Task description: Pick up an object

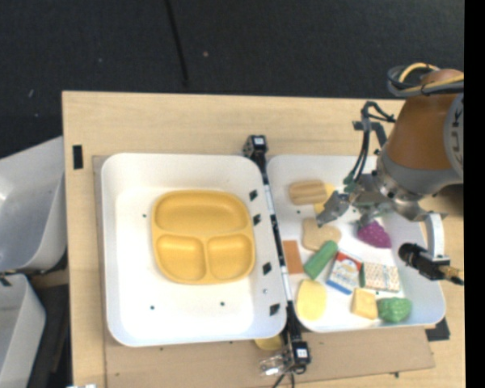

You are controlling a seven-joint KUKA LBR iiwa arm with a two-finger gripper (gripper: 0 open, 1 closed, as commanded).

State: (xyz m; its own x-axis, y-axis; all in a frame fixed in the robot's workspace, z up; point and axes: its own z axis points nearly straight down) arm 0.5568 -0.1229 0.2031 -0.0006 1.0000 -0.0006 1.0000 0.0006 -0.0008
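My gripper (344, 206) hangs low over the upper middle of the right bin (436, 297), at the end of the grey and orange arm (420, 140). Just below it lies a beige cookie-like piece (319, 234), and a tan bread roll (307, 191) sits to its left. A purple bunch of grapes (374, 234) lies to its lower right. I see nothing lifted off the bin floor.
The right bin also holds a green cucumber (320, 259), an orange strip (292, 257), two small printed boxes (344, 273) (381, 277), a yellow lemon (311, 300), a cheese wedge (364, 303) and a green broccoli (394, 309). A yellow divided plate (202, 235) lies in the left bin (129, 297).
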